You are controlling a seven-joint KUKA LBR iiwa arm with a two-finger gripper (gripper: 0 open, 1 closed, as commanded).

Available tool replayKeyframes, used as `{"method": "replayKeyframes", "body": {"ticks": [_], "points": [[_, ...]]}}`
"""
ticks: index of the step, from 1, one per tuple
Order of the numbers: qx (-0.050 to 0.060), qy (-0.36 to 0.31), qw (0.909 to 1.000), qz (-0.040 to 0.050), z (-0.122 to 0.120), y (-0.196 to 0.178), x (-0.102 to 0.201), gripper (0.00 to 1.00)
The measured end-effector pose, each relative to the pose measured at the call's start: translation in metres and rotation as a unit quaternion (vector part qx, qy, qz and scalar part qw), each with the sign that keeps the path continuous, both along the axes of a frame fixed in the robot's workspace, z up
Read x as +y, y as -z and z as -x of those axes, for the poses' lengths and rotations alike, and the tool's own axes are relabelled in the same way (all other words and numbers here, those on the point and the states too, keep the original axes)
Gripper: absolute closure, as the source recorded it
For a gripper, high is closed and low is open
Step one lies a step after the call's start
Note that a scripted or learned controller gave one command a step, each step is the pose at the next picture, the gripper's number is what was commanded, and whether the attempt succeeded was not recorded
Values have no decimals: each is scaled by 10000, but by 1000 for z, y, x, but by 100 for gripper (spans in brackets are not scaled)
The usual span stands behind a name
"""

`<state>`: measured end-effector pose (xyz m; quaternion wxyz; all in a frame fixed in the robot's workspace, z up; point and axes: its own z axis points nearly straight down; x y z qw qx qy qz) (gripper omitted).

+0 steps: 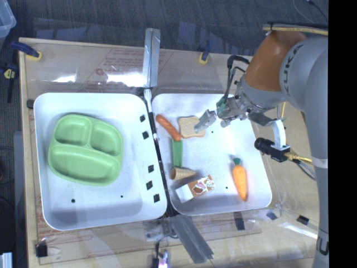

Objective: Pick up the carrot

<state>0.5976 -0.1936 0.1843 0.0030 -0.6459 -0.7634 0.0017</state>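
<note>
From my remote seat, I see the fingers (207,118) hovering over the right bin (254,197), just beside a slice of toast (191,127); whether they are spread or pressed together I cannot tell. The carrot (239,179) lies on the bin floor, well apart from the fingers, below and to their right in the view.

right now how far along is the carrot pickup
Done so far: nothing that shows. The carrot lies flat on the floor of the right bin, near its front right corner. In hand: the gripper hangs over the back of that bin, beside the toast slice and well apart from the carrot. Left: cross to the carrot, come down, close on it and lift.
</note>
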Motion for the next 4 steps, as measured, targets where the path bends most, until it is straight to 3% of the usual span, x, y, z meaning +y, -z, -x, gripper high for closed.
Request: {"method": "replayKeyframes", "body": {"ticks": [1,2,3,4], "points": [[-5,-152,9999,-3,64,-24,-18,0],[-14,266,9996,10,83,-54,-18,0],[4,798,9968,1,120,13,-17,0],[-4,1549,9879,0,120,96,-16,0]]}}
